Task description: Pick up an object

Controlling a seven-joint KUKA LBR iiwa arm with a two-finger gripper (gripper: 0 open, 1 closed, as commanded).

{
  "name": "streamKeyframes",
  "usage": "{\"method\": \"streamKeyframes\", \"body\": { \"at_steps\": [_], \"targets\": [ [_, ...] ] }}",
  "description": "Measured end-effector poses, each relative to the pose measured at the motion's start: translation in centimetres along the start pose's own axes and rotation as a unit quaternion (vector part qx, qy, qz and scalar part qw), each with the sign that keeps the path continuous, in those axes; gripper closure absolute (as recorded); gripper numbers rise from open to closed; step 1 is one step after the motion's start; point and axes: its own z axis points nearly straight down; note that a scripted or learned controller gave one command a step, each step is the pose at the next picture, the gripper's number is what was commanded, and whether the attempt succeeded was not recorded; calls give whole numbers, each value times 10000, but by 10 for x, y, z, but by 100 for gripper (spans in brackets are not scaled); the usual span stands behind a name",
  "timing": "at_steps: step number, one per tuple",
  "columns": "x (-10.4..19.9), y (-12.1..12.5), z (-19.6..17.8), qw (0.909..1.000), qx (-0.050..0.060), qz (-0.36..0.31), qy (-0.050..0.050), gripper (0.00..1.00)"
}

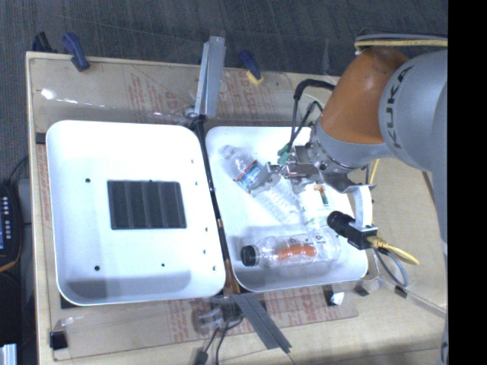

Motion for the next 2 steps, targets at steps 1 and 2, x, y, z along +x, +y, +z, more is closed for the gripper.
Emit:
{"method": "streamKeyframes", "body": {
  "at_steps": [1, 2],
  "targets": [
    [-9, 20, 47, 9998, 2, -201, -5, 0],
    [-27, 72, 136, 9940, -18, -1098, -10, 0]
  ]
}}
